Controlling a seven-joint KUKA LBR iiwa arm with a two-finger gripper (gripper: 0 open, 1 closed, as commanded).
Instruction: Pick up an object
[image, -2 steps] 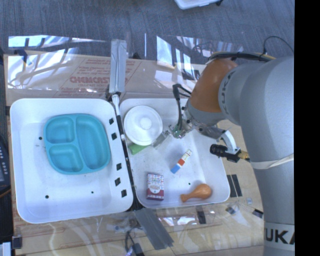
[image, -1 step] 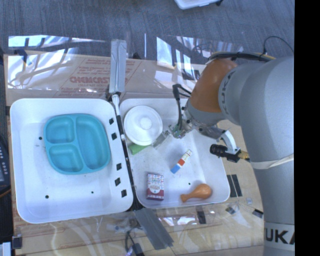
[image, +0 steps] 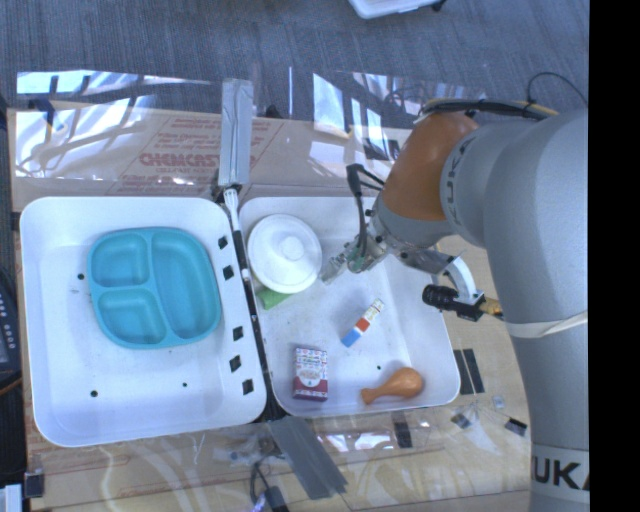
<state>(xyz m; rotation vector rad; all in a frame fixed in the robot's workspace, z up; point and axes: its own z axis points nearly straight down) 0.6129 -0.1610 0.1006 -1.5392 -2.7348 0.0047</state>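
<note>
You've got the arm reaching in over the right bin (image: 440, 345), and the gripper (image: 342, 264) sits low at the bin's upper middle, just beside the white round lidded dish (image: 284, 252). From this angle you can't tell how far it is parted, and nothing can be seen held in it, so treat this as a grasp not yet made.

Look at your choices in that bin. The white dish sits at the upper left with a green thing (image: 270, 296) poking out beneath its lower edge. Below the gripper lies a small marker-like tube (image: 361, 324) with a blue end, tilted. Further down, a small red-printed box (image: 310, 372) lies flat near the front wall, and a toy chicken drumstick (image: 395, 385) rests by the front right corner. All are well apart from each other. The left bin (image: 40, 400) holds a blue divided tray (image: 155, 286), away from the gripper.

The dish is nearest, but it looks wide and smooth, a poor match for two fingers unless you catch the knob or rim. If you go for it, centre over the knob and come straight down. The tube looks the easier pick: turn the wrist so you close across its narrow width, not along its length, and drop low enough to get under its curve. Lift slowly and check that something actually comes up.
</note>
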